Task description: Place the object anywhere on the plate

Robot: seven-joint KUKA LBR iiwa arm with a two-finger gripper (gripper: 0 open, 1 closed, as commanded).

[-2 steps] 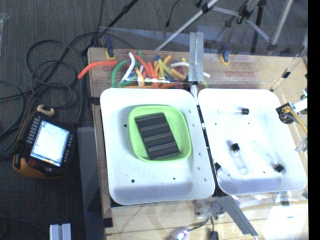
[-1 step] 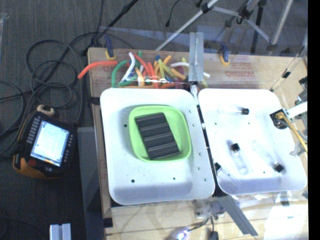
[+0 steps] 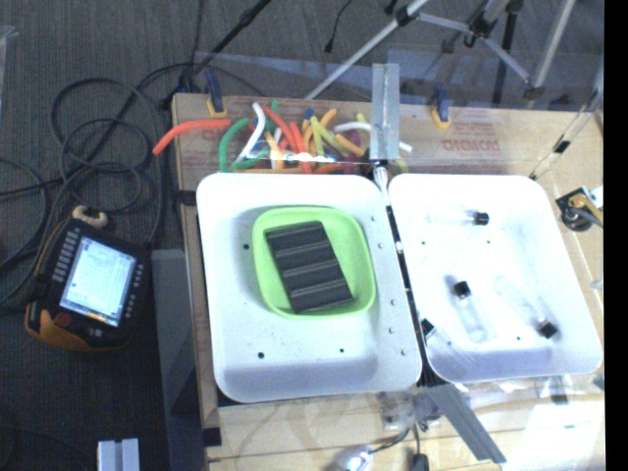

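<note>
Dark ribbed block (image 3: 309, 266) on green plate (image 3: 363, 283), left bin (image 3: 226, 341), clear vials (image 3: 469, 312) in right bin (image 3: 579, 351).

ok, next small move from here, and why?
Probably none beyond a check: the dark ribbed rectangular block already lies flat on the green square plate in the left white bin, fully inside its rim. The small clear vials with black caps sit in the right white bin.

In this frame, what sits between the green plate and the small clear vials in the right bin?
In the camera view, between the green plate and the clear vials lie bare white floor of both bins and their two adjoining rims, nothing else. The dark ridged block rests on the plate.
</note>
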